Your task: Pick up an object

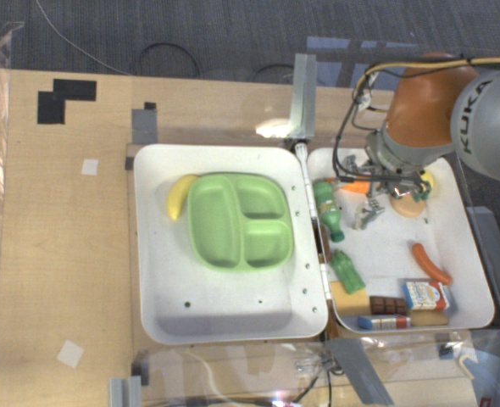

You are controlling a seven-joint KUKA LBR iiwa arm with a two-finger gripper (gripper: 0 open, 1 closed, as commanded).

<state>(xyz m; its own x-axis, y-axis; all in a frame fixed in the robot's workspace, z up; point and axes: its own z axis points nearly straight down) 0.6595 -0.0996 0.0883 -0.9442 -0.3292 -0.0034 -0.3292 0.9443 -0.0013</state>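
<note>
You see two white bins: the left bin (161, 312) and the right bin (475, 287). In the left, count one green divided plate (237, 221) and one banana (178, 196). In the right, count two green bottles (326, 210) (348, 271), one sausage (430, 264), one small carton (425, 294) and one chocolate bar (387, 305).

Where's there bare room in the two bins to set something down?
Left white bin: bare floor below the green divided plate and left of the yellow banana. Right white bin: a patch left of the orange sausage; its left and bottom edges are crowded.
</note>
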